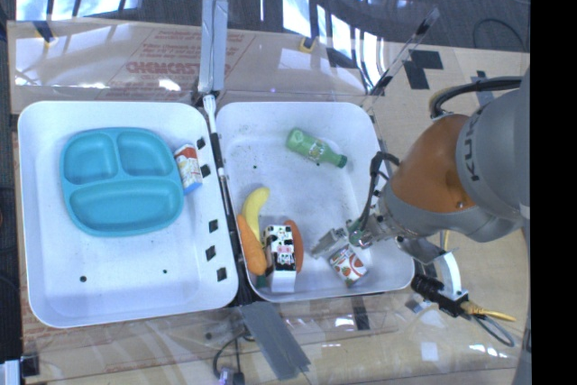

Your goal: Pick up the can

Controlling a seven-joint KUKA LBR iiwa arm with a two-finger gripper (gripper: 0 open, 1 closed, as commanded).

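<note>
**Can not yet lifted**

The arm [469,171] reaches in from three o'clock, bent low over the right bin [361,117]. Its gripper [335,241] hangs open just above the bin floor at about five o'clock. The can [347,266] lies on its side there — just beside the fingertips, not between them — so grasp and lift remain.

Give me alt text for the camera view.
The claw sits low in the right bin, right above a can near its front wall. That bin also holds a green bottle, banana, carrot and carton; the left bin holds a blue tray.
</note>
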